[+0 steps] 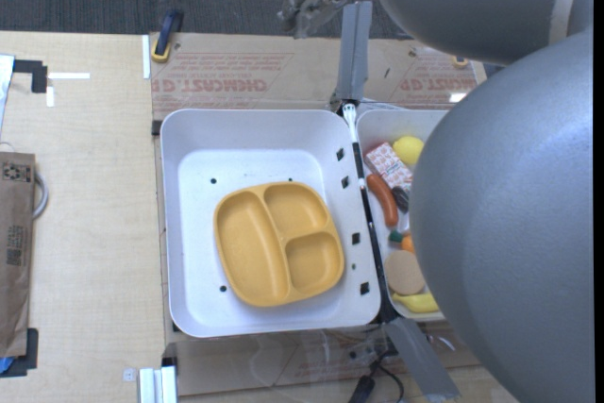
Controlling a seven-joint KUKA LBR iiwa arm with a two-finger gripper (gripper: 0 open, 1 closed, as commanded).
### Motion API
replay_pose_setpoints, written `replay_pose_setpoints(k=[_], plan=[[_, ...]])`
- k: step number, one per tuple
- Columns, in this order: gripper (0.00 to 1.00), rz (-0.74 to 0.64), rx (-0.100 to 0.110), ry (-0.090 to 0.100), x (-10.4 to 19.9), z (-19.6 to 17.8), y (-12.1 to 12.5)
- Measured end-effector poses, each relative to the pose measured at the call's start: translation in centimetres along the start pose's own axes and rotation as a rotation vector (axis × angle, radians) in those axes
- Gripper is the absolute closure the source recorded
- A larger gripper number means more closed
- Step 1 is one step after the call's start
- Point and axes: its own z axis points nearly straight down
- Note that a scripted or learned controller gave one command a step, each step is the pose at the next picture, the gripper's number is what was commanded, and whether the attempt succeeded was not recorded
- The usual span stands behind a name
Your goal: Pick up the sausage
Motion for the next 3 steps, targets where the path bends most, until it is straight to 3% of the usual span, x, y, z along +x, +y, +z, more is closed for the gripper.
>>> replay_pose_setpoints(k=[2,3], plan=[[1.00,-0.079,-0.001,0.003,-1.2,2.1,-1.2],[1.00,0.031,0.001,0.004,0.1,13.6,-0.3]])
